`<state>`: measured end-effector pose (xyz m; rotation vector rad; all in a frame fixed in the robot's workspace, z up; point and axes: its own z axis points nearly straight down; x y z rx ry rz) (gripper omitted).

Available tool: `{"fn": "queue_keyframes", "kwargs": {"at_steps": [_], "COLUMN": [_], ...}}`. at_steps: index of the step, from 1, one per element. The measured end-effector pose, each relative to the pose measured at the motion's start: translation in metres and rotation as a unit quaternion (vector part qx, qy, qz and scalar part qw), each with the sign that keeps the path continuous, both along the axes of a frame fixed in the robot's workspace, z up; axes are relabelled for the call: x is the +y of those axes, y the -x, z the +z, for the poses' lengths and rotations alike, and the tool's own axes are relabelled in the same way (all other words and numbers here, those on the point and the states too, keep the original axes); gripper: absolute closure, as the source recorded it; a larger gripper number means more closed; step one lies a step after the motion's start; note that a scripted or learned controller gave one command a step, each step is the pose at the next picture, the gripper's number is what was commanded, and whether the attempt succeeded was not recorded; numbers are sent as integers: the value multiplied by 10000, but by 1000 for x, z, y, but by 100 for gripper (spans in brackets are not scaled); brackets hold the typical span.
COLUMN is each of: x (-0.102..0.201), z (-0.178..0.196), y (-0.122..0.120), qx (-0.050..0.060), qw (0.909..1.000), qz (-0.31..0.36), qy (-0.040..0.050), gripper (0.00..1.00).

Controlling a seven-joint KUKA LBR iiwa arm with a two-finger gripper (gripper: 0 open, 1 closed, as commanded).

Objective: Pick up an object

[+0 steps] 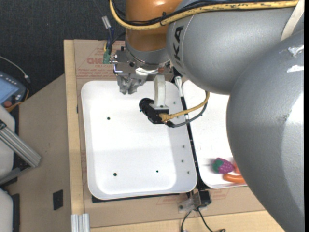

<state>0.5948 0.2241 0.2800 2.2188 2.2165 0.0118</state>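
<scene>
Two shallow white plastic bins sit side by side on the brown cardboard-covered table. Over the far end of the left bin hangs the grey arm's hand, just beneath the orange band; how far its fingers are parted cannot be told, and nothing shows between them. In the right bin, near its front edge, lie a small purple grape-like toy and, touching it, an orange carrot-shaped toy, well apart from the hand.
</scene>
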Motion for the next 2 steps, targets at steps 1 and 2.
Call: {"fn": "queue_keyframes", "kwargs": {"at_steps": [1, 2], "x": [0, -20], "z": [8, -14], "y": [22, 38], "qx": [61, 77], "qw": [10000, 10000], "qz": [10, -8], "qy": [6, 16], "gripper": [100, 100]}}
